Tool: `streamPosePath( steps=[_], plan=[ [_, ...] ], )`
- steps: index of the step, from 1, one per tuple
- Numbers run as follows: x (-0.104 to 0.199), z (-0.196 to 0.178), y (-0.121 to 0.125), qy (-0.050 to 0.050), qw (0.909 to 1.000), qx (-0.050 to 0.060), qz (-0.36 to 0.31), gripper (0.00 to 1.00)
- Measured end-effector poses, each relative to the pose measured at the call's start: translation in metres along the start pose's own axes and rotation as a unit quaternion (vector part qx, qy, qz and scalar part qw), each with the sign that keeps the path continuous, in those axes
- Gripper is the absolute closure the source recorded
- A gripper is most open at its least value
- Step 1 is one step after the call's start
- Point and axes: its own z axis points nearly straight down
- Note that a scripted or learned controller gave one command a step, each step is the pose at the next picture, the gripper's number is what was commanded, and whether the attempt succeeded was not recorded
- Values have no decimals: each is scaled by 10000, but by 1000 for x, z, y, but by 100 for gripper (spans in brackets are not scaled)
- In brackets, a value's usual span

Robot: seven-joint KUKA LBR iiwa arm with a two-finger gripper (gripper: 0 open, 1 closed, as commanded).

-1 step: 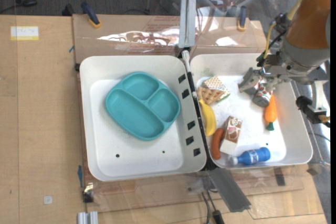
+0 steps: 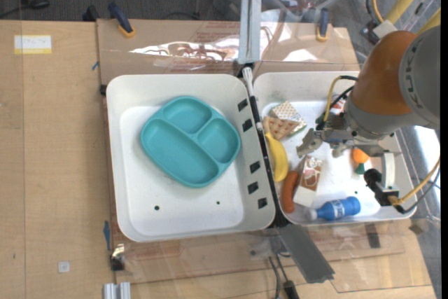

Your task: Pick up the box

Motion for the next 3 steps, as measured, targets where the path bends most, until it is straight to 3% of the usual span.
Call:
streamPosePath(
  steps=[1,2,3],
  plan=[
    [-3,21,-46,4,9999,-146,17,0],
    [10,25,25,-9,9986,-68,531,0],
    [8,26,103,-11,10000,-50,73,0]
  ],
)
